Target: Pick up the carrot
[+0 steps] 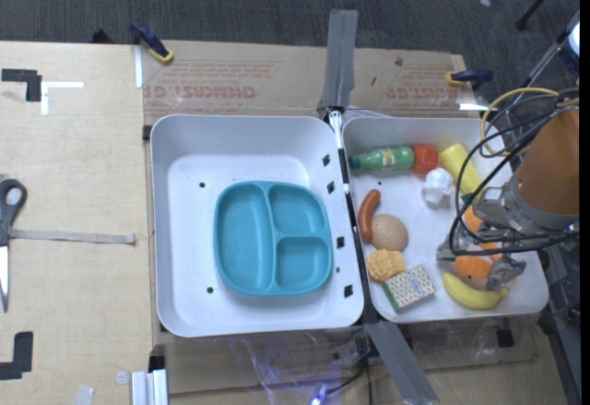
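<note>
The carrot (474, 267), orange and short, lies near the front right corner of the right bin (406, 128), just above a banana (470, 293). My gripper (476, 264) is down in that bin right over the carrot. One of its fingers (446, 256) shows left of the carrot and the other at its right, so the jaws stand open astride it. The wrist hides the carrot's far side.
Another orange item (471, 219) sits just behind the gripper. The right bin also holds a green bottle (383, 159), a tomato (424, 157), a yellow fruit (458, 164), a sausage (369, 212) and a cracker box (410, 286). A teal divided plate (274, 237) lies in the left bin (184, 209).
</note>
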